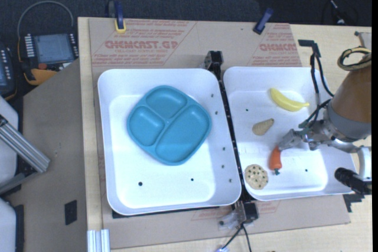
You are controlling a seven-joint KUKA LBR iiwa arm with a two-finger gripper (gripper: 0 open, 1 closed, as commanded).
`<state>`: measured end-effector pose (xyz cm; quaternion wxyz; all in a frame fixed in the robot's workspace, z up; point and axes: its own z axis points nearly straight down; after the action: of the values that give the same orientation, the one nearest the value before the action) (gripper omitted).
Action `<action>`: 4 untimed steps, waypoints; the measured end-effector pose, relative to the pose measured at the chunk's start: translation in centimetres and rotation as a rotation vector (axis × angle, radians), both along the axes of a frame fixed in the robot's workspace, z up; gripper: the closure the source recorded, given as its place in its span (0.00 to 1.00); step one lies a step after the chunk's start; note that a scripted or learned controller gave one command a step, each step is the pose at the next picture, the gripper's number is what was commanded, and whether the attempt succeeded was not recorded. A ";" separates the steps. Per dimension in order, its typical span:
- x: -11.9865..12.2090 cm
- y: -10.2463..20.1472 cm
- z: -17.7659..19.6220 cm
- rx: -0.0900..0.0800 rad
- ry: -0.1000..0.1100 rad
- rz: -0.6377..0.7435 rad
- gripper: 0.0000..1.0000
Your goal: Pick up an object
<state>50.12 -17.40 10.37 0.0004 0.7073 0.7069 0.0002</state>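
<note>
**Jaws Over the Carrot in the Right Bin**

Whether my jaws stand apart or together cannot be told at this slant; my gripper [289, 141] hangs low in the right bin [307, 183], just above the small orange carrot [275, 159]; a banana [287, 100] lies beyond, a tan potato-like piece [263, 126] to its near left, a cookie [256, 176] at the front; a blue divided plate [169, 124] sits in the left bin [118, 186].

Grey arm [348, 121] with a broad orange-brown band above the wrist. Below the band, a pale grey metal wrist section narrowing to a slim grey gripper [282, 146]. Black cables looped alongside the arm, one thin black cable running up past the band.
</note>
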 end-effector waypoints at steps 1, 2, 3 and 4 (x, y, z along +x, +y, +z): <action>0.3 -0.3 -1.5 -0.005 -0.007 -0.002 0.00; 0.3 -0.3 -0.5 -0.006 -0.008 -0.003 1.00; 0.0 -0.2 5.4 -0.001 0.000 0.001 1.00; -0.4 -0.6 11.6 -0.003 -0.007 0.001 1.00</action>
<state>49.74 -18.02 21.97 0.0042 0.7069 0.7073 0.0015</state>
